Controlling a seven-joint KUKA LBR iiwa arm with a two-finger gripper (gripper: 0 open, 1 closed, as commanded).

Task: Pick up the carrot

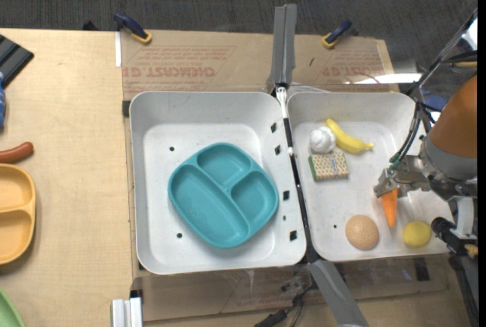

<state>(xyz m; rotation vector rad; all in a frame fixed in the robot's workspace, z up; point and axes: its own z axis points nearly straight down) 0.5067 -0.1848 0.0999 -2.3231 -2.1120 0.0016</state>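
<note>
Reaching in from the right edge of the frame, the grey arm with its orange band hangs over the right bin (pixel 304 166), and its gripper (pixel 392 189) sits low at the bin's right side. The carrot (pixel 389 208) is right under it, point down toward the bottom of the frame, its top end tucked up between the fingers, which are closed narrow on it. From here I cannot tell whether the carrot's tip is off the bin floor or resting on it.

Just below and right of the carrot lies a lemon (pixel 416 234); to its lower left, an egg-shaped tan ball (pixel 362 231). Further up the bin are a speckled sponge block (pixel 329 165), a small white ball (pixel 322 140) and a banana (pixel 348 136), well apart from the gripper.

A teal divided plate (pixel 222 194) lies in the left bin (pixel 144 166). At the left edge of the frame, on the wooden table, sit an orange tray (pixel 15 215) and a sausage (pixel 15 152).
</note>
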